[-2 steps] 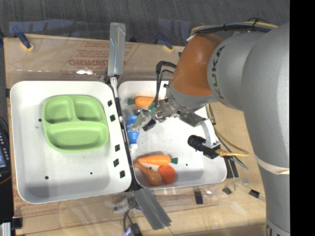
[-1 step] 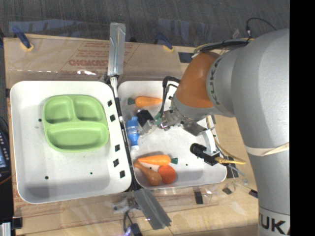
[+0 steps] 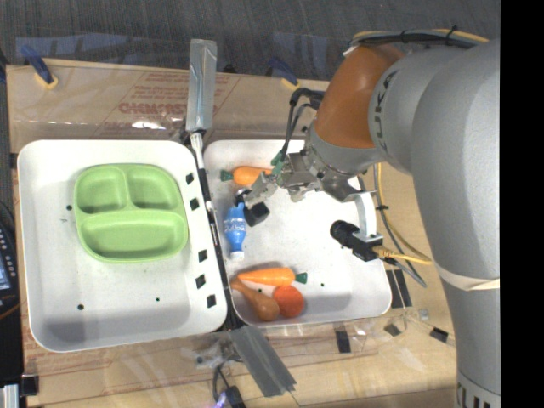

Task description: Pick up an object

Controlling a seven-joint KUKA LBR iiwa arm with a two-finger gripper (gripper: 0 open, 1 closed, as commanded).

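Right bin (image 3: 365,300): gripper (image 3: 253,204), finger spread indiscernible, beside blue bottle (image 3: 235,230); carrot (image 3: 247,176) behind; carrot (image 3: 270,276), tomato (image 3: 290,301) in front; green tray (image 3: 130,210) in left bin (image 3: 42,313).

free: right bin (image 3: 340,300) centre floor | blocked: bottle (image 3: 235,230) left, carrot (image 3: 267,276) front

Looks like a robotics lab: grey industrial arm (image 3: 442,143) at three o'clock, two white bins (image 3: 51,313) taped onto cardboard sheeting (image 3: 110,92), loose cables (image 3: 399,257), toy food (image 3: 268,276).
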